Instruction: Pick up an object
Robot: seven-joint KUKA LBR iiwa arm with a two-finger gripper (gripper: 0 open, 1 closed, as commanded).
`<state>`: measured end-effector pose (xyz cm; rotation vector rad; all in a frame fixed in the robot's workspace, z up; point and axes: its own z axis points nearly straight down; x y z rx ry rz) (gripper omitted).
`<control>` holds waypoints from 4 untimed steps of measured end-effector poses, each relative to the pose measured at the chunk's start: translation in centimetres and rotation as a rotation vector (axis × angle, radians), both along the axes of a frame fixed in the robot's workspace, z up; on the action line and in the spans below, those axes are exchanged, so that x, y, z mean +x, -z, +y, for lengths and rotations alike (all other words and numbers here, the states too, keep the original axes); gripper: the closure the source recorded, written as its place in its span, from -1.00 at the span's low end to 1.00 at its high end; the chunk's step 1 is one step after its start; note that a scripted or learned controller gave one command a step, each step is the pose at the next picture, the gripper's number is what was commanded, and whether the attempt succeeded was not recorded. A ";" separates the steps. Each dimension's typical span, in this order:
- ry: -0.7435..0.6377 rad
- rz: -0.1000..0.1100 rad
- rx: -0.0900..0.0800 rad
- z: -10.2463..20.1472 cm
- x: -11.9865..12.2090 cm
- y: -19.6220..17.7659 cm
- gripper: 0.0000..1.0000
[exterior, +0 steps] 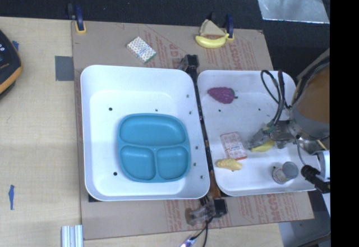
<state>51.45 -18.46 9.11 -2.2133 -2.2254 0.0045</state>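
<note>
So the right bin is the one with all the loose stuff, which is why the arm is leaning in over its right edge. The gripper is down low near the middle-right of that bin, sitting right on a small yellow piece. Honestly can't tell from this angle what the gripper is doing; it's a dark blur against the yellow, so I wouldn't call it a grasp yet.

Other candidates in there: a purple fruit toward the far edge, a small printed packet just left of the gripper, a yellow toy by the near-left corner, and a grey metal cup near the near-right corner. They're spread apart, so there's decent room to come down on any of them.

Left bin holds a blue divided plate lying flat in the middle. A banana and a patterned packet sit outside the bins along the far edge of the cardboard on the bench.
</note>
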 end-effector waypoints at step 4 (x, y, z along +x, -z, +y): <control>-0.002 0.003 0.000 8.4 2.3 -1.0 1.00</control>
